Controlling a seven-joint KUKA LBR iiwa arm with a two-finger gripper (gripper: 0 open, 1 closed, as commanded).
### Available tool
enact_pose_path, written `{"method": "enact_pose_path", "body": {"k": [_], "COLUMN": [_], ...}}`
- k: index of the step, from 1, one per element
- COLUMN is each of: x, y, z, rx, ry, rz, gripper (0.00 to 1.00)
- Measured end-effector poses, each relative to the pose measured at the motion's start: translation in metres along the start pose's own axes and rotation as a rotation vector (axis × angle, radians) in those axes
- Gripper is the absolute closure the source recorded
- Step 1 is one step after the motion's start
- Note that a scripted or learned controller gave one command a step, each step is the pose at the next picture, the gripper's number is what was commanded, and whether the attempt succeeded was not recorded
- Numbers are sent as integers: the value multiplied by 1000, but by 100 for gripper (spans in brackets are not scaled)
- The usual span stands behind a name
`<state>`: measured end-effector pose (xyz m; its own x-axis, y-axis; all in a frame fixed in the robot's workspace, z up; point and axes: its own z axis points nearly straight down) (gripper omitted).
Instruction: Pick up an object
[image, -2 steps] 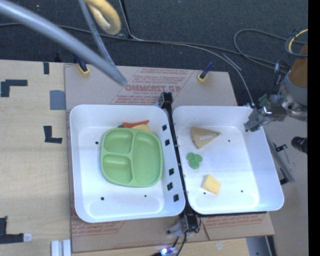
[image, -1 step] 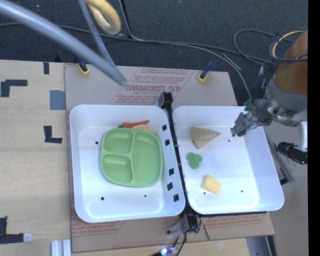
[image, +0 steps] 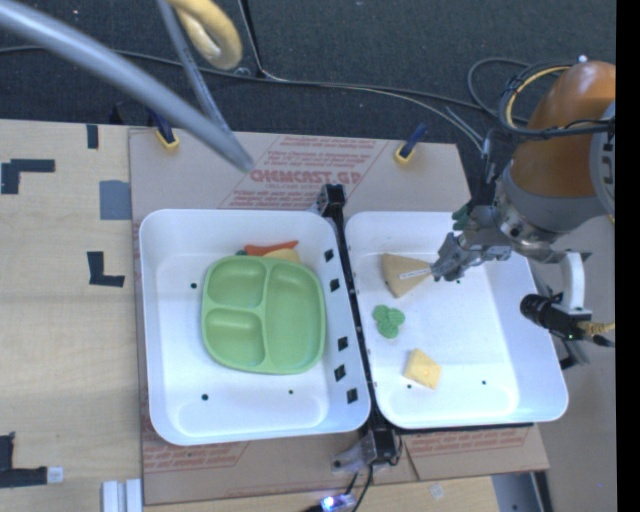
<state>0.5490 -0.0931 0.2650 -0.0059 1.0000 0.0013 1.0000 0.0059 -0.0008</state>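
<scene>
In the right bin (image: 500, 400) lie a tan wedge (image: 402, 273), a small green leafy piece (image: 388, 320) and a yellow block (image: 423, 369). My gripper (image: 447, 266) hangs low over the right bin, its tip at the right end of the tan wedge and touching or nearly touching it. The arm with its orange band (image: 570, 95) comes in from the upper right.
The left bin (image: 165, 300) holds a green divided plate (image: 264, 312), with an orange piece (image: 270, 247) and a yellow piece peeking out behind it. A black divider clip line (image: 345, 300) runs between the bins. Cables cross the dark floor behind.
</scene>
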Motion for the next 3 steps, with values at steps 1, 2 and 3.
{"method": "enact_pose_path", "body": {"k": [1, 2, 3], "x": [49, 97, 147], "y": [-21, -27, -42], "z": [5, 7, 30], "rx": [2, 2, 4], "ry": [0, -1, -1], "rz": [1, 0, 1], "gripper": [100, 100, 100]}}
